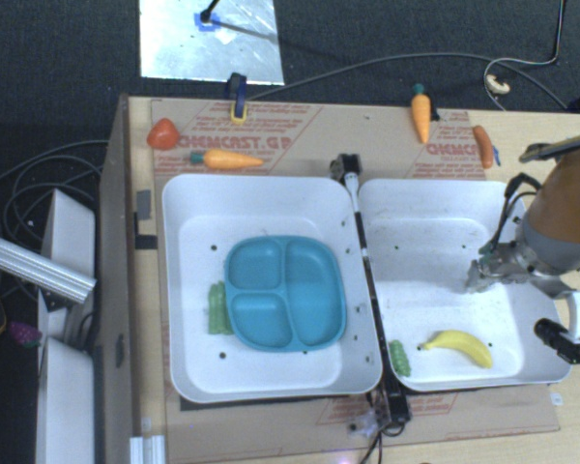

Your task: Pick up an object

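The worktop (271, 143) holds two white bins, and the left bin (188, 259) has a blue plate (285, 293) that hides part of a green thing (217, 309) at its 9 o'clock edge. The arm (561, 211) is cut off at 3 o'clock, and its jaws (485, 273) hang low in the right bin (435, 211), too blurry to tell if they are spread or pressed together. The banana (458, 346) lies at 5 o'clock from the jaws, apart from them, and a small green thing (398, 358) sits at the banana's 9 o'clock.

We see our gripper (485, 275) low in the right bin (435, 201), banana (456, 346) near it, blue plate (285, 293) left
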Robot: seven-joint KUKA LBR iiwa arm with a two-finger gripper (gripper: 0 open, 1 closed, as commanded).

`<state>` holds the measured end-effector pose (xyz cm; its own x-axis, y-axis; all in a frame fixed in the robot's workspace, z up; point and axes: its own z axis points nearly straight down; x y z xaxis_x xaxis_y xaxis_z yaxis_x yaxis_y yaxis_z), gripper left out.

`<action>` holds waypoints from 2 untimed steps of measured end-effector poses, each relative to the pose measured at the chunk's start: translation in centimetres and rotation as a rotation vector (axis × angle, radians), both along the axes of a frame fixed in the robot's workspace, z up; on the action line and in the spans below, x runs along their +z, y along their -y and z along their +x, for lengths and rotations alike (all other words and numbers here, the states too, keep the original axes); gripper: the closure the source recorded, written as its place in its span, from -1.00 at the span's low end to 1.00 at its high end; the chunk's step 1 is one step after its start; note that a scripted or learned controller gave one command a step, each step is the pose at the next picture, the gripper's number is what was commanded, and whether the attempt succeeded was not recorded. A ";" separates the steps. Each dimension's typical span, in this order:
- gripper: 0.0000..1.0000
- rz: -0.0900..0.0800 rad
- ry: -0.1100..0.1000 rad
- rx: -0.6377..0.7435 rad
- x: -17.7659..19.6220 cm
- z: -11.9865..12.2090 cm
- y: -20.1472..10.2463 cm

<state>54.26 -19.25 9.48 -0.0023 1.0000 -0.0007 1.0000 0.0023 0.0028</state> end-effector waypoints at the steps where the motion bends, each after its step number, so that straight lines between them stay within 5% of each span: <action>1: 1.00 0.000 0.000 0.000 3.4 -0.5 -0.3; 2: -1.00 0.000 -0.001 0.000 3.3 -0.5 -0.3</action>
